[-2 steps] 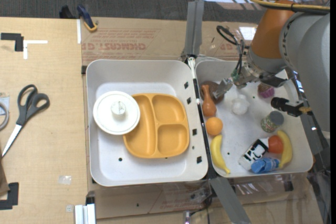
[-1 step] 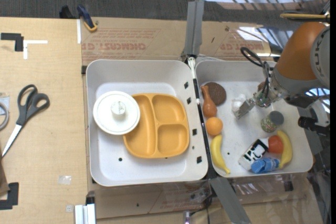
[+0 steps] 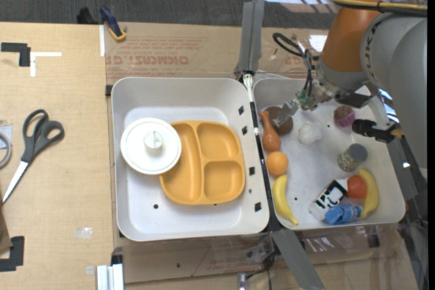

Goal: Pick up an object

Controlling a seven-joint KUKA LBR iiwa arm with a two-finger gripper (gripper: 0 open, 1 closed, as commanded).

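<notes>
Bench (image 3: 54, 200) with two bins (image 3: 129, 214)

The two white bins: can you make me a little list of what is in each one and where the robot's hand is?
left bin: a yellow divided plate with a round white lid lying over its left edge
right bin: two bananas, an orange, a small can, a purple thing, a blue thing, a black and white box
gripper: above the far part of the right bin
bench on the left: scissors
</notes>
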